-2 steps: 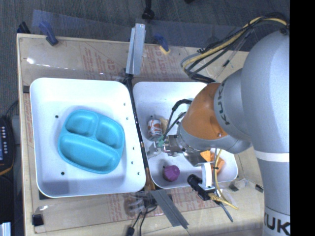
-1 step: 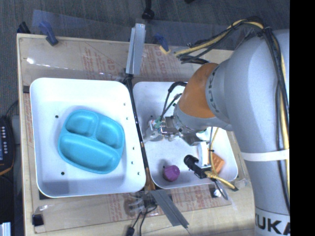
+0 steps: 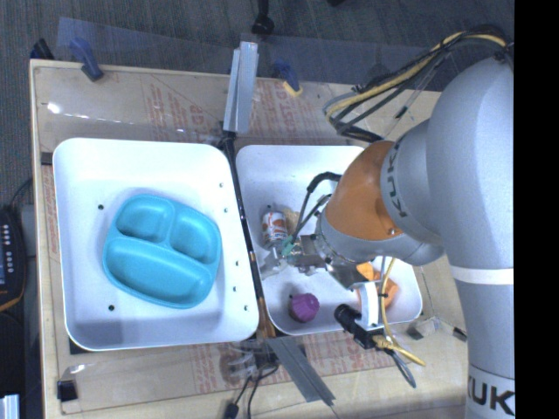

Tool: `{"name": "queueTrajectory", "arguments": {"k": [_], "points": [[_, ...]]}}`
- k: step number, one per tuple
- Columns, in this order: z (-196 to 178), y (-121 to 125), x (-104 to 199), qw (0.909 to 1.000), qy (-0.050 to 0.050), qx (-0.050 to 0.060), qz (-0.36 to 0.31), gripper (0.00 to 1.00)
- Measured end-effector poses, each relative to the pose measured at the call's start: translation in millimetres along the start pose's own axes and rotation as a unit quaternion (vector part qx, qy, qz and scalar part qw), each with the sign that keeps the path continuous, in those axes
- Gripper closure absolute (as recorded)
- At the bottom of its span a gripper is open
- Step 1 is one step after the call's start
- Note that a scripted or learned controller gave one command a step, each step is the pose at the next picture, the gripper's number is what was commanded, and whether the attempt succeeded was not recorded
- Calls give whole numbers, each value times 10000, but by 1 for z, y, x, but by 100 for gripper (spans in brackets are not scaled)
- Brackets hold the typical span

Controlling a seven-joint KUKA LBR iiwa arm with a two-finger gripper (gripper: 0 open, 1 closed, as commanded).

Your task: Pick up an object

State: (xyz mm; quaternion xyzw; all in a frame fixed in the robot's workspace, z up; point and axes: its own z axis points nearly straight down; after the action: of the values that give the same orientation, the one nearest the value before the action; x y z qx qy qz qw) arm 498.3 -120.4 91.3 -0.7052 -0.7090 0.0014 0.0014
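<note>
Gripper (image 3: 286, 253) sits low inside the right bin (image 3: 281, 180), near that bin's left wall and about midway between its far and near edges; whether it is open or closed cannot be told, and nothing can be made out in its hold. The grey arm (image 3: 472, 147), with its orange band, comes in over the right bin's right edge and covers much of that bin's right half.

The bench (image 3: 157, 94) carries the 2 white bins side by side, their inner walls touching. The left bin (image 3: 79, 160) holds a blue plate (image 3: 162, 250) with 3 compartments, lying flat near the bin's middle, slightly toward the near edge.

In the right bin lie 3 small things. A purple object (image 3: 304, 306) rests by the near edge, toward the near-left corner. A small can (image 3: 275, 225) with an orange and white label lies close to the left wall, just beside the gripper on its far side. An orange object (image 3: 387, 291) shows partly behind the wrist, toward the near-right corner.
</note>
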Motion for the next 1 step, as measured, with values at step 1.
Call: {"name": "queueTrajectory", "arguments": {"k": [1], "points": [[-9, -1, 1, 10000, 9, 20, -14, 100]]}}
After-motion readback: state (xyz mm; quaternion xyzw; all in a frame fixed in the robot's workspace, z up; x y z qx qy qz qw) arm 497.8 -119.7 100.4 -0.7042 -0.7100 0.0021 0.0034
